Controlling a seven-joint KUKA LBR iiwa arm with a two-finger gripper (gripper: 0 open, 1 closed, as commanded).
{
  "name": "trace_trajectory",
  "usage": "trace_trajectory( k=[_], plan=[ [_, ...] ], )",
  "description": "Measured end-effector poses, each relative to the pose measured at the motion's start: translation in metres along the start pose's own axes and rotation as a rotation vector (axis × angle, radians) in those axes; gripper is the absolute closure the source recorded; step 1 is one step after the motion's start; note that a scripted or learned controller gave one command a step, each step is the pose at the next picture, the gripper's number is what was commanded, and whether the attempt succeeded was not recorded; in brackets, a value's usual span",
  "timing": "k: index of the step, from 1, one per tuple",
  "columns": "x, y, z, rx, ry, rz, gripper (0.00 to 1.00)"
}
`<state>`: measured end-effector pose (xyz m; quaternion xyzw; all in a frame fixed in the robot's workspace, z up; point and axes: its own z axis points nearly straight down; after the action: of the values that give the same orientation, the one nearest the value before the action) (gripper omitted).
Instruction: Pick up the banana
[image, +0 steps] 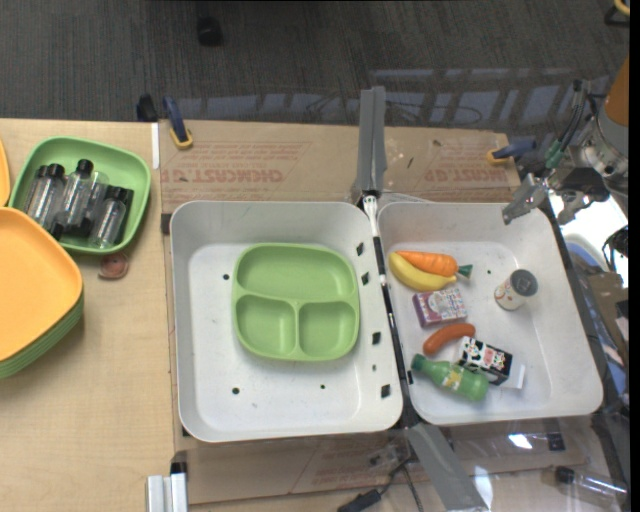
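Yellow banana (415, 274) lay untouched in the right bin (575, 330), at its far-left part, a carrot (432, 263) resting across it. The gripper (541, 193) hung over the bin's far-right corner, apparently spread and holding nothing; the pickup remained undone.

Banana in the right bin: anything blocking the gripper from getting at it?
Yes. A carrot lies across the banana, covering its upper side. The gripper is over the bin's far right corner.
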<state>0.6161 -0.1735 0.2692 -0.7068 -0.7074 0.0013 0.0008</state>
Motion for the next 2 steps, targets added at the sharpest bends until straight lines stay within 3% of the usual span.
trace_trajectory(
  k=[1,2],
  plan=[
    [-0.001,0.000,-0.008,0.001,-0.001,-0.002,1.00],
    [-0.018,-0.002,0.053,-0.001,0.000,-0.219,1.00]
  ],
)
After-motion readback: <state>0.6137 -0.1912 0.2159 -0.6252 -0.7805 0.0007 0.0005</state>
